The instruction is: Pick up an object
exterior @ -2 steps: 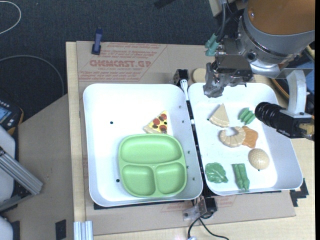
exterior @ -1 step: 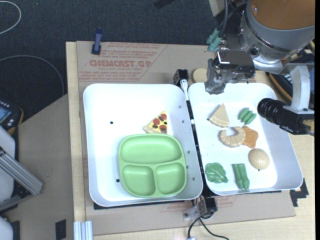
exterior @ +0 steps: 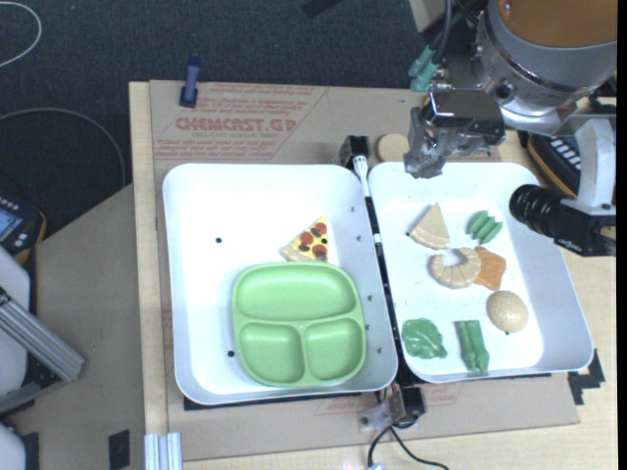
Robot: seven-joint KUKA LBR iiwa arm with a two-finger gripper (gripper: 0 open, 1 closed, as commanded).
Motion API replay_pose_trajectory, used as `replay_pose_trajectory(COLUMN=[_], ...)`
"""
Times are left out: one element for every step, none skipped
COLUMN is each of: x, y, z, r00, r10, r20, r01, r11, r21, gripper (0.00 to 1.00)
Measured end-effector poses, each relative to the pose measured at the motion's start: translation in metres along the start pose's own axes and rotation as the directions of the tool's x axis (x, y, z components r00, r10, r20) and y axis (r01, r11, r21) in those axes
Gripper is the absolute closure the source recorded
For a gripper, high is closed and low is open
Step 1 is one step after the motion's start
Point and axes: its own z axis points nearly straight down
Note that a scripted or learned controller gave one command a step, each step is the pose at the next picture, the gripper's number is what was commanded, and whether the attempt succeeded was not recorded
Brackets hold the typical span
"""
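Above the far edge of the right white bin (exterior: 563, 292), the grey arm's hand (exterior: 428, 164) hangs over the rim, nothing between its fingers; whether they are spread or closed I cannot tell from this angle.

Right bin contents: a tan wedge-shaped toy slice (exterior: 430, 226) near the far side, a small green leafy piece (exterior: 483, 226) just beside it to the right; a pale round toy pastry (exterior: 455, 268) touching an orange piece (exterior: 489, 266); a beige egg-shaped toy (exterior: 506, 311) nearer the front; a green lettuce-like toy (exterior: 423, 338) and a green bean pod toy (exterior: 472, 346) along the near side.

Left white bin (exterior: 196, 262): a light green plastic divided plate with three compartments (exterior: 298, 322), and a toy pizza slice with red dots (exterior: 309, 243) touching its far rim.

Desk surface is a brown cardboard sheet (exterior: 245, 125) with red print; readable part "CHEMCAST. G.P". A small blue clip-like object (exterior: 190, 82) sits at its far left edge.
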Motion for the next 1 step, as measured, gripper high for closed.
replay_pose_trajectory(x=[0.0081], y=[-0.0044], z=[0.1232], r00=[1.000], r10=[0.003], r20=[0.004], r01=[-0.003], r11=[1.000], r21=[0.024], gripper=[1.00])
